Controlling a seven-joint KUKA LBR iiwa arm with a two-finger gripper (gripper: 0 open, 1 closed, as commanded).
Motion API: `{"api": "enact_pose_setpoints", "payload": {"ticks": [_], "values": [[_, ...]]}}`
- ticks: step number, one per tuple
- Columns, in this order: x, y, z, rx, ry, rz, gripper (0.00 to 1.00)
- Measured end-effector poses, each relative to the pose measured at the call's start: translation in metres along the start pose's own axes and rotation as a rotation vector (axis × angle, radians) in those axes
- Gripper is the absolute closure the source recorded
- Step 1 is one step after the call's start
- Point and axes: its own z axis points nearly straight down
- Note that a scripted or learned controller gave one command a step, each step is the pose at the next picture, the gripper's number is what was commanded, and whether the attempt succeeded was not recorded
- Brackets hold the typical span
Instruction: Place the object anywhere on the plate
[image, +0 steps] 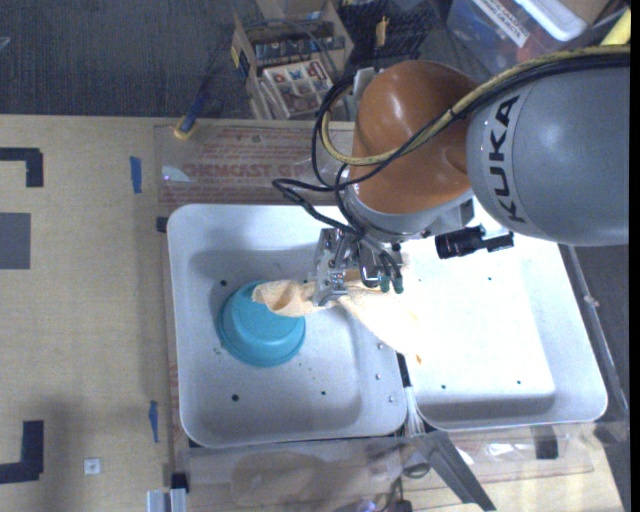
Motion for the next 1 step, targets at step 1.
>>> {"api": "enact_pose_setpoints", "payload": {"ticks": [1], "values": [[-0.0002,-0.0002,-0.0003,0.0,-0.001,0.0,0.0]]}}
